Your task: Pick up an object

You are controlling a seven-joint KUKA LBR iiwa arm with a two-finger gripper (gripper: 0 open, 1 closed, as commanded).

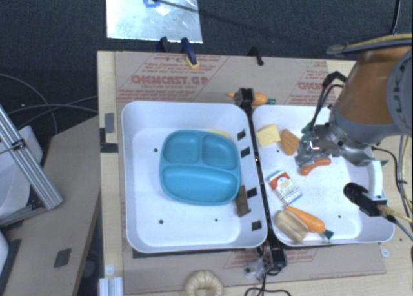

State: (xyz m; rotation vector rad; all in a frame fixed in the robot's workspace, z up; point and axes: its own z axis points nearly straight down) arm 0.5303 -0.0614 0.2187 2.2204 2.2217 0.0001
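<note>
Honestly, the pincer (312,153) hangs right of frame centre, over the orange sausage-looking toy (315,165); can't tell its opening. Toy looks light, smooth, probably slippery, so grab it across the middle.

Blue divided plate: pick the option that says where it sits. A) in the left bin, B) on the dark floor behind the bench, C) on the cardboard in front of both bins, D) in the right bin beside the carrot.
A: the blue divided plate lies flat inside the left bin, while the carrot lies in the right bin.
</note>
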